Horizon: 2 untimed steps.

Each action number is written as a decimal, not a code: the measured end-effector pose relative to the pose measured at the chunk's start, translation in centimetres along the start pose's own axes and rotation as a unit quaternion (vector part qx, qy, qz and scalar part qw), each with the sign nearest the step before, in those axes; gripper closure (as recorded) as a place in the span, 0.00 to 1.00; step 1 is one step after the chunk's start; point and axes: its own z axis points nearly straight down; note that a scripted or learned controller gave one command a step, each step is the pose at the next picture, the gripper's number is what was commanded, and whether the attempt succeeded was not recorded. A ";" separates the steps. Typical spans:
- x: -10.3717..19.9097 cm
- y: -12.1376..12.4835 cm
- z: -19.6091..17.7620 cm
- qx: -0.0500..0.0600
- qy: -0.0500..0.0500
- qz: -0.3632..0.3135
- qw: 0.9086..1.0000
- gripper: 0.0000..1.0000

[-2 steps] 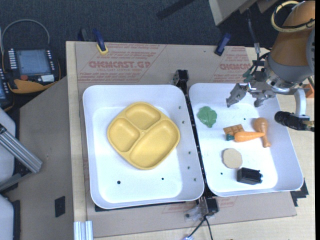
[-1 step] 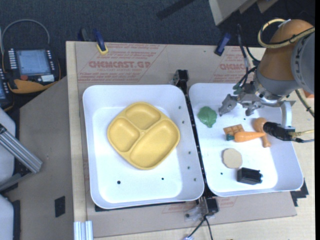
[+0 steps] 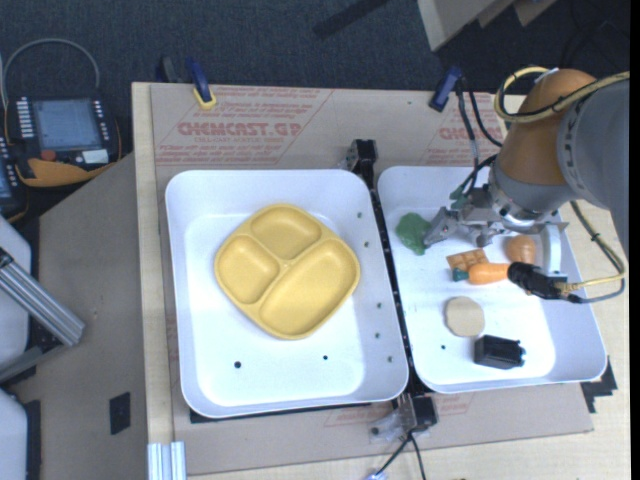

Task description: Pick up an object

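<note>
- While reaching in from the right, hangs bent over the far part of the right bin (image 3: 570,363), orange band (image 3: 535,133) rounded above the wrist, gripper (image 3: 478,226) low among the objects.
- Open or closed: cannot tell, since the wrist body covers the tip from above.
- Nothing visibly clamped.
- Just left of the gripper, a green lumpy piece (image 3: 411,230), soft-edged, close to the metal parts; touching or not, unclear.
- Just below the gripper, a small brown block (image 3: 465,260) and an orange carrot-shaped piece (image 3: 490,273) side by side, smooth and matt.
- Below and right of the gripper, a peach-coloured rounded item (image 3: 522,248), partly hidden by the wrist.
- Further below the gripper, a pale beige disc (image 3: 464,317), flat and round, and beyond it a black boxy item (image 3: 498,351), glossy at the edges.
- Well to the left of the gripper, in the left bin (image 3: 200,358), a yellow divided plate (image 3: 288,268), three smooth compartments, plastic-looking.
- Both bins shallow, white, with rounded corners.
</note>
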 end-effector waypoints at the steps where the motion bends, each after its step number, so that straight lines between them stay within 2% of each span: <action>1: 0.0 0.2 -1.4 -0.003 -0.001 0.000 1.000 1.00; 2: 0.6 0.5 -7.6 -0.006 -0.002 -0.001 1.000 1.00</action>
